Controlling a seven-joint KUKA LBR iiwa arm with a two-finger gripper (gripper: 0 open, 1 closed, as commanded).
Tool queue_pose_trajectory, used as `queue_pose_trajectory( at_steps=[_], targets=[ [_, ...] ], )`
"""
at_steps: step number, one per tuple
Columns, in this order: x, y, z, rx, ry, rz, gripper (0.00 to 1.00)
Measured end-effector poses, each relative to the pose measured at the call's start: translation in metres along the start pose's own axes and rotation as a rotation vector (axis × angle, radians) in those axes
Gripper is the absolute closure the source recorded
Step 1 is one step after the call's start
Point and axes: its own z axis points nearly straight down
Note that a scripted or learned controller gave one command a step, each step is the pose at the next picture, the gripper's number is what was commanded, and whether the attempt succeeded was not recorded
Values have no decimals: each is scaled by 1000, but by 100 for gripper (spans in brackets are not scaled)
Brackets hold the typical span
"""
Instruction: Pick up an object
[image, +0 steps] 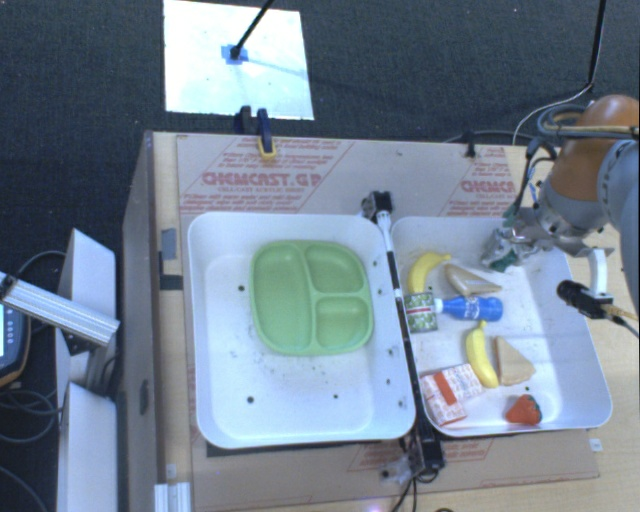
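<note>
From above, the gripper (503, 250) hangs over the right bin's (575, 345) far corner; whether it is clenched or released I cannot tell. Below lie two curved bananas (427, 268), a blue bottle (470, 308), wedge-shaped sandwich halves (513, 362), a carton (452, 391), a strawberry (522, 409). The left bin (225, 330) bears a glossy green divided plate (310, 298).

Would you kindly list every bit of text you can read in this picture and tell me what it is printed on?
"CHEMCAST GP": red print on the brown board under the bins, at its left; the same mark at its right is cut off.
Smaller red lines around it: too blurred to read.
Small bottle's green label: too small to read.
Red and white carton: print unreadable.
</note>
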Motion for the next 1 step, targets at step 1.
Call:
queue_pose_trajectory(
  at_steps=[1],
  targets=[
    [70, 0, -90, -2, 2, -2, 100]
  ],
)
